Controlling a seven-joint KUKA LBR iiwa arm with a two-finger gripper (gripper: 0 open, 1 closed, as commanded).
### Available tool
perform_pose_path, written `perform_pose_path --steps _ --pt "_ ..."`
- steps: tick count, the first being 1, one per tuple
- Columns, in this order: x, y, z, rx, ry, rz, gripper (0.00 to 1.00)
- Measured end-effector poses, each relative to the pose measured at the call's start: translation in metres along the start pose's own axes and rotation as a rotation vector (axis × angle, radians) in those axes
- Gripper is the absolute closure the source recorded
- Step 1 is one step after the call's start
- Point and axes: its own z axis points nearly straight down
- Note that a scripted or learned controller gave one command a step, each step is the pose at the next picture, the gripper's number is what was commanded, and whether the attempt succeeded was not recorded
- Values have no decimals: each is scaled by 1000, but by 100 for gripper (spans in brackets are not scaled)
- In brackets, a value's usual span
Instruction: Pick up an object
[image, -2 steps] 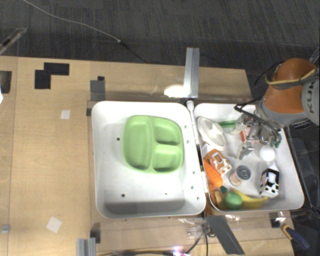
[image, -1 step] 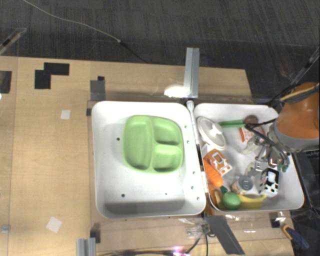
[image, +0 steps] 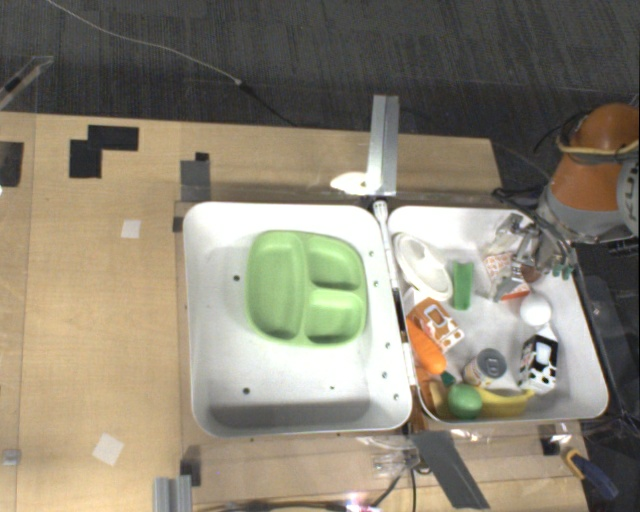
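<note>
— Where the bench's bare wood ends, what comes first?

— The left bin (image: 215, 330), a shallow white one. In it lies a green divided tray (image: 305, 287), with one long compartment on its left and two smaller ones on its right. It sits a little above the bin's middle, apart from every wall.

— And past the divider?

— The right bin (image: 590, 385), touching the left one along the metal rail. It is crowded. Nearest the rail, at the top, lies a white bowl-like piece (image: 420, 265); just right of it stands a small green block (image: 461, 284). Below them is an orange and white patterned packet (image: 436, 325), with an orange carrot-like thing (image: 428, 356) beside it.

— The bottom of that bin?

— A green round fruit (image: 464, 401) touches a yellow banana (image: 505, 402) along the lower wall. Just above them sits a small grey round thing (image: 490, 362), and to the right a black and white cow-patterned toy (image: 540, 362). Above that is a white ball (image: 536, 312).

— The arm?

— It enters from the right, orange band above the wrist. The gripper (image: 522, 252) hangs over the bin's upper right corner, close above a red and white item (image: 500, 270) — whether they touch, I cannot tell. Its grasp is also unclear; the metal parts blur together, so clenched or released, I cannot say.
</note>
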Motion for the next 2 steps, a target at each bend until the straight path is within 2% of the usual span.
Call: perform_pose_path --steps 1,2 --pt "33 -6 1 -4 2 157 0" --pt "86 -10 -1 -3 0 288 0"
